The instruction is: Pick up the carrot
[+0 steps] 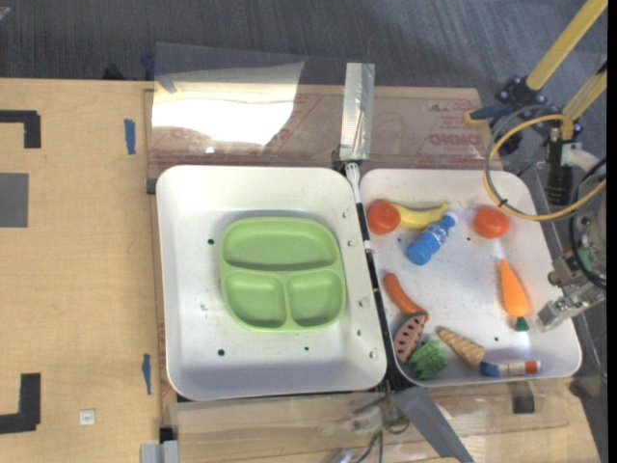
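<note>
From above, two white bins sit side by side on the bench. The left bin (183, 258) holds a green tray (282, 273) with three parts. The right bin (463, 278) is full of toy food. The carrot (513, 289) lies near that bin's right wall. It is orange and long, with a small green end pointing toward the near rim. Its long side runs almost straight from far to near, leaning just a little. Nothing lies on top of it, and the white floor shows all around it. Far from it on the same side sits a round orange ball (492, 222). Also in the bin are a banana (421, 215), a blue bottle (430, 240), a red sausage (403, 295), a cone (461, 345) and a marker (509, 366) along the near rim. The gripper (561, 309) is at the bin's right edge, just beside the carrot's green end. It looks like bare metal there, with nothing in it. I cannot tell if it is open or shut. The carrot lies to the left of the gripper, a bit further into the bin. I think the gripper must slide left over the carrot's middle and pinch across its thin sides, not along its length.
</note>
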`<move>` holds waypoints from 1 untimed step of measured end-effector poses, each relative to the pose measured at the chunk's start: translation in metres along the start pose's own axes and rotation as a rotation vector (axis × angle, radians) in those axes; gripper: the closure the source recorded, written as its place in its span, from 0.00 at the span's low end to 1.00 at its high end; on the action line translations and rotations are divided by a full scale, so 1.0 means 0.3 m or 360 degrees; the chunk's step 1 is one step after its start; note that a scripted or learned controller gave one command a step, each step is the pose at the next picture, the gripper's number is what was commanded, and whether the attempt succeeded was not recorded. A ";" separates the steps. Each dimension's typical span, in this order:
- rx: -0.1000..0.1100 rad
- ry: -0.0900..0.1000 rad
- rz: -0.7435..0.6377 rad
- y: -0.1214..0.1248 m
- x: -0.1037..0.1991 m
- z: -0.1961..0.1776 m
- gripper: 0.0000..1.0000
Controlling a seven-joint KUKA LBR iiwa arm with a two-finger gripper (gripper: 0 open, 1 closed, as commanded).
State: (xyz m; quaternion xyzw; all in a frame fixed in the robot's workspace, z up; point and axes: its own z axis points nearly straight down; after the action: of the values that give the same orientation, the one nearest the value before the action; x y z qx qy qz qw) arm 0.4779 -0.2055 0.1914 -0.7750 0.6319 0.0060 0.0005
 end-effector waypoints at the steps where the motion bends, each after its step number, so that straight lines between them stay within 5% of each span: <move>1: 0.0025 0.0023 -0.0148 -0.054 0.020 -0.386 1.00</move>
State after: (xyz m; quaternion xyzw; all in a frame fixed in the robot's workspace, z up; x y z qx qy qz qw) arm 0.4959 -0.2093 0.3071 -0.8036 0.5952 -0.0047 0.0023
